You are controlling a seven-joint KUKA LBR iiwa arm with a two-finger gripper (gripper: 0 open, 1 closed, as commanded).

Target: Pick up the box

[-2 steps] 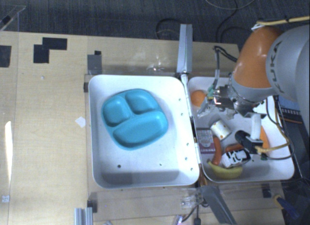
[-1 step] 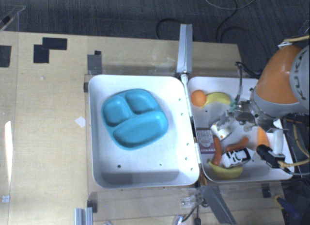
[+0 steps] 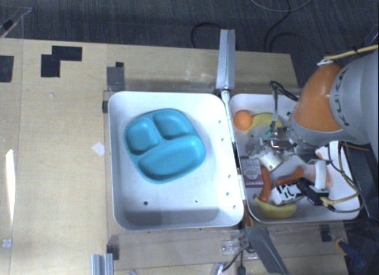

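The arm, grey with an orange band (image 3: 317,105), reaches in from the right over the right bin (image 3: 349,213). Its gripper (image 3: 271,149) hangs low among the clutter in the middle of that bin. A small flat box (image 3: 251,170) with white and dark-red print lies against the bin's left wall, just left of and below the gripper. The gripper's metal parts hide what lies directly under it, and I cannot make out whether it touches the box.
The right bin also holds an orange ball (image 3: 241,120), a yellow-green item (image 3: 262,120), a red sausage-like piece (image 3: 266,185), a banana (image 3: 275,210) and a white, black-printed item (image 3: 288,192). A blue divided plate (image 3: 164,143) lies in the left bin (image 3: 177,217).
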